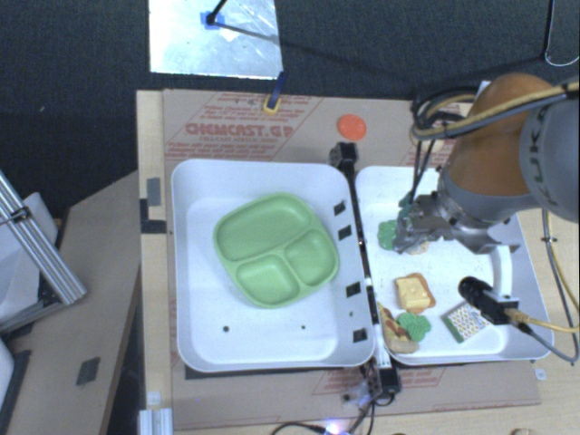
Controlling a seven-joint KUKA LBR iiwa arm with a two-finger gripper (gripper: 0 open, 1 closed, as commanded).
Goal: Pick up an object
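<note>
Nearest the lens, a red-and-green toy (405, 328) lies in the right bin (530, 333), below a yellow toast-like piece (414, 292). Above that piece, the gripper (412, 234) sits low beside a green object (390, 235); its grip I cannot tell. Left of the right bin, a green divided plate (275, 248) rests in the left bin (195, 243)

Green tray (275, 249) in left bin (195, 270), arm (494, 166) over right bin (530, 329)
</note>
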